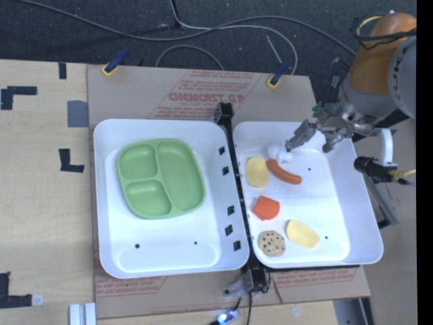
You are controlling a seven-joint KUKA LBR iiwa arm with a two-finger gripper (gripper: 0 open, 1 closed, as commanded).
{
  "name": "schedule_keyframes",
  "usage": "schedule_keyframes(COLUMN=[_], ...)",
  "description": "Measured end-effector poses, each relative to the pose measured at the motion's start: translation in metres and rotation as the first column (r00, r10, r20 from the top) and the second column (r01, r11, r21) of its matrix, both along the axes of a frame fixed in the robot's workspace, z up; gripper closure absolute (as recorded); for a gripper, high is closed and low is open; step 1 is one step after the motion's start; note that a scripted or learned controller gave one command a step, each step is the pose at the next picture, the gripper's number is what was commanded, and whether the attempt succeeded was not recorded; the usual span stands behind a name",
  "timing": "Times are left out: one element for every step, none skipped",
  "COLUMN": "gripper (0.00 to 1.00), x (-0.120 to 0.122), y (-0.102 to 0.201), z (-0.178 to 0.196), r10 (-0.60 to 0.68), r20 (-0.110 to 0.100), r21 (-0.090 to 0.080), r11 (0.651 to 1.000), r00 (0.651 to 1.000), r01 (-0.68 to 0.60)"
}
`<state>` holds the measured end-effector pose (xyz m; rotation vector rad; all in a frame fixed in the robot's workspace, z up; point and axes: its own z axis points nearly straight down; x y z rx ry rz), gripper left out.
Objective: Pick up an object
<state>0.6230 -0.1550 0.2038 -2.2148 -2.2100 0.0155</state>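
Note:
The right bin [352,202] holds several toy foods. An orange-red sausage [284,173] lies near its upper middle, beside a pale yellow piece [256,171]. Lower down sit an orange-red block [266,208], a chocolate-chip cookie [271,243] and a yellow wedge [302,233]. My gripper [315,140] hangs over the bin's far part, up and to the right of the sausage. It is open, with nothing between its fingers. A small white object [277,154] lies just left of the left finger [298,137].
The left bin [115,249] holds a green divided plate [161,178]. A black divider with clips [233,181] runs between the bins. Yellow clamps [277,78] pin the cardboard at the back. Cables trail over the dark floor behind.

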Motion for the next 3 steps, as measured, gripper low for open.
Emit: schedule_keyframes(gripper=[0.0,0.0,0.0], x=[0.003,-0.003,-0.006], y=[0.0,-0.001,-0.005], z=[0.009,-0.036,-0.081], r10=[0.003,0.003,0.003], r20=[0.014,0.01,0.01], r21=[-0.002,-0.003,-0.003], r11=[1.0,1.0,1.0], r00=[1.0,1.0,1.0], r01=[-0.003,-0.003,-0.003])
